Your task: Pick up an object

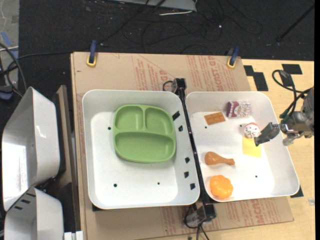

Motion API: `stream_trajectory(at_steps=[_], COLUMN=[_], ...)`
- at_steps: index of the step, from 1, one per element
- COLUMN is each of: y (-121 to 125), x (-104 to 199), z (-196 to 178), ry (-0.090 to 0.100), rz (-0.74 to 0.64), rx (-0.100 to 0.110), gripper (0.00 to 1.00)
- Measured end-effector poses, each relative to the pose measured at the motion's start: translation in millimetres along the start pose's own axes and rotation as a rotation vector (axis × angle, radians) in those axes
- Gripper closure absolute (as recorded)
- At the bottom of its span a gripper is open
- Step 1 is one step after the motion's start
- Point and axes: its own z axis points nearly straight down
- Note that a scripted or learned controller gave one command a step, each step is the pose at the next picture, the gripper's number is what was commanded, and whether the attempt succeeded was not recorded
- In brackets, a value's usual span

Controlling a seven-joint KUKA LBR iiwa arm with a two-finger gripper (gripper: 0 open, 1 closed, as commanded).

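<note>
Dark floor with loose cables is showing around a cardboard-topped bench (150, 71), and on it you are looking at two shallow white bins sitting side by side. Going from the biggest things down: the left bin (97, 184) is holding a green divided plate (145, 134), lying flat and well apart from anything the arm could reach soon. The right bin (280, 176) is carrying all the small candidates — an orange ball (221, 186) near the front wall, a tan drumstick-shaped toy (218, 159) just behind it, a yellow card (251, 148), a purple-and-white packet (238, 109) near the back, a small brown cracker (214, 118) beside it, and a little white ball with red marks (251, 130) touching the card's upper edge.

You are at the approach step: the arm is reaching in from the right, and the gripper (264, 134) is hovering at the right side of the right bin, just beside the white ball and over the card's right corner. Nothing is sitting between its fingers, and whether they are spread or closed cannot be told from this angle.

Judging by position, the white ball or the card is the likely target. The next move is calling for a descent centred on one item — the ball may roll, the flat card may slip.
</note>
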Motion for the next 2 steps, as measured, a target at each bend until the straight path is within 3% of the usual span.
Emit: stream_trajectory(at_steps=[1,2], y=[2,3], x=[0,9], z=[-5,43], ry=[-0.002,0.000], rz=[-0.003,-0.002], rx=[-0.009,-0.005], gripper=[0.00,0.00])
